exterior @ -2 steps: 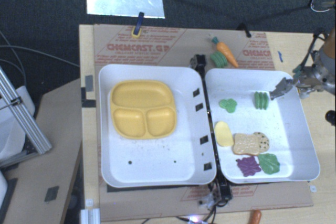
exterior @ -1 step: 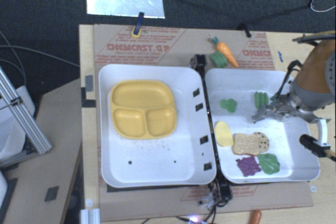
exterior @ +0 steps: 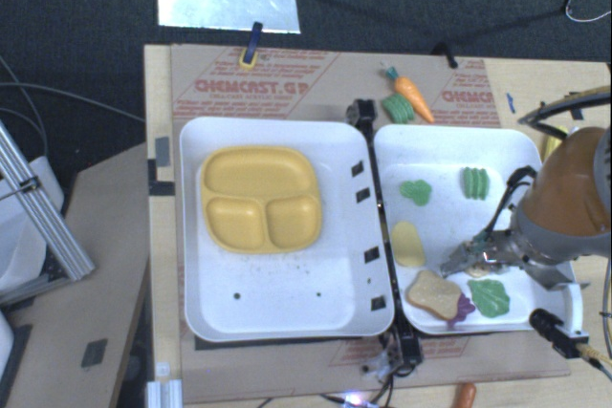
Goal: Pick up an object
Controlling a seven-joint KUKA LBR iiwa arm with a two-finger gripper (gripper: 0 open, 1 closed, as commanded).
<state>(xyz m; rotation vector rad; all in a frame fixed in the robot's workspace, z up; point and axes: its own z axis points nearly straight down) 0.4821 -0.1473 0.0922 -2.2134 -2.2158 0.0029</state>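
My gripper [exterior: 471, 256] reaches into the right bin [exterior: 521, 143] from the right, low over its floor. It sits between a pale yellow piece [exterior: 408, 244] on its left and a green leafy piece [exterior: 491, 297] just below it. A bread slice [exterior: 435, 294] with a purple bit [exterior: 464, 309] beside it lies at the bin's front. A small green leaf [exterior: 415, 192] and a ridged green piece [exterior: 474, 182] lie farther back. Nothing is visibly held.
The left bin [exterior: 287, 301] holds a yellow divided plate [exterior: 260, 198]. A toy carrot [exterior: 411, 96] lies on the cardboard behind the right bin. The arm's orange band [exterior: 574, 196] hangs over the right bin's right side. A black divider [exterior: 378, 205] runs between the bins.
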